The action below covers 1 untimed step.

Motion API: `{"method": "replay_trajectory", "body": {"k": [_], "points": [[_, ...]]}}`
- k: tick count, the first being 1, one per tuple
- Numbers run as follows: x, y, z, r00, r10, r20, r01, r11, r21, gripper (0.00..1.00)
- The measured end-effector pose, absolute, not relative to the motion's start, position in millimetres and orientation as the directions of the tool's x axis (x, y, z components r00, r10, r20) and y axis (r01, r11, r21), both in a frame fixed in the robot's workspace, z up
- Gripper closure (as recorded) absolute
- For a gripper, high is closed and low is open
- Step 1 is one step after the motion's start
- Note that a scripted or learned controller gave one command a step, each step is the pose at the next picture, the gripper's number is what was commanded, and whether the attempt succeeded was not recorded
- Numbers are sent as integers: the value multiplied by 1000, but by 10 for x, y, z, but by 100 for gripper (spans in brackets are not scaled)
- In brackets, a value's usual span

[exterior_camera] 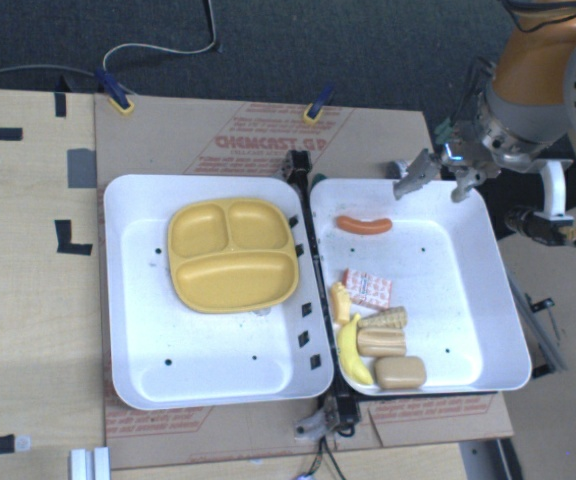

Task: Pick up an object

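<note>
Now the grey two-finger gripper hangs with its fingers apart and holding nothing, over the right white bin's far edge. Nearby lies the small orange sausage. It might roll away if bumped.

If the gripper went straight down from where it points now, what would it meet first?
Probably bare floor at the far edge of the right bin under the open gripper. The hot dog lies to its left, though depth is unclear.

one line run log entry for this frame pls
pincer: open, above far rim of right bin, holding nothing | sausage: lying in right bin, untouched | yellow tray: in left bin
</note>
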<state>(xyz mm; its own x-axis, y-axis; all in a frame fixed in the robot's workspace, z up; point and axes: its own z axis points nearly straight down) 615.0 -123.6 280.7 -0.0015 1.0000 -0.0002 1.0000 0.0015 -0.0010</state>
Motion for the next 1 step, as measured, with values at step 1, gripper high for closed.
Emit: {"method": "replay_trajectory", "body": {"k": [1], "points": [[6398, -1345, 1494, -1, 1000, 1, 1000, 1, -4, 0]]}}
